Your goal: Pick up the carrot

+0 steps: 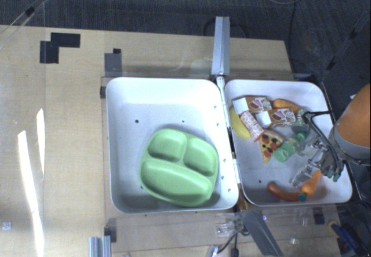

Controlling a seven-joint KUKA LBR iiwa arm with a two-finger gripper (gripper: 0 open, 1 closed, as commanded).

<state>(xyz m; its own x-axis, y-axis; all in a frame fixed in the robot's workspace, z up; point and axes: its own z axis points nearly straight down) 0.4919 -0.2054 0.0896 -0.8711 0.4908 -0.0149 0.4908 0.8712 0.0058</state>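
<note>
Gripper [310,174] is down in the right bin [339,195], fingers clamped around the carrot [312,184], a short orange stub at the bin's near right corner. Just beside it lies a reddish sausage [283,193].

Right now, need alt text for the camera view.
The end effector hangs low in the right bin, just above a carrot near the front wall, with toy foods crowded behind. The left bin holds a green compartment plate.
</note>
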